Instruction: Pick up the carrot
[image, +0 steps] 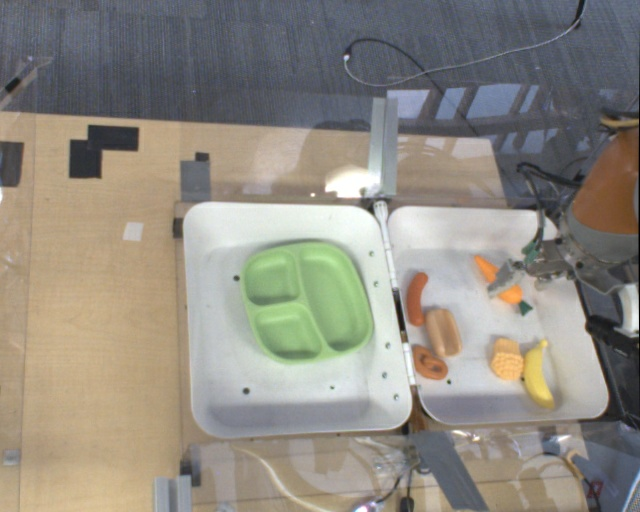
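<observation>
Overhead view of the counter bearing two white bins. The left bin is holding a green divided plate. The right bin is holding the toy foods: a red sausage, a bread roll, a round orange-red slice, a yellow-orange corn piece and a banana.

The carrot, small and orange with a green tip, is lying in the upper right part of the right bin; a second orange piece is lying just to its upper left. The end effector is reaching in from the right and hanging directly over these two pieces. Its fingers are appearing narrowly set; no object is visibly sitting between them, though whether a tip is touching the carrot cannot be told at this scale.

Risks, as judged from this arrangement: with two orange pieces lying so near each other, the fingers are likely to be closing on the wrong one, or on both at once. The carrot is small and probably smooth, so a closure off its middle may be squeezing it sideways out of the grip. The right wall of the bin is also standing close, leaving little room for the arm.
</observation>
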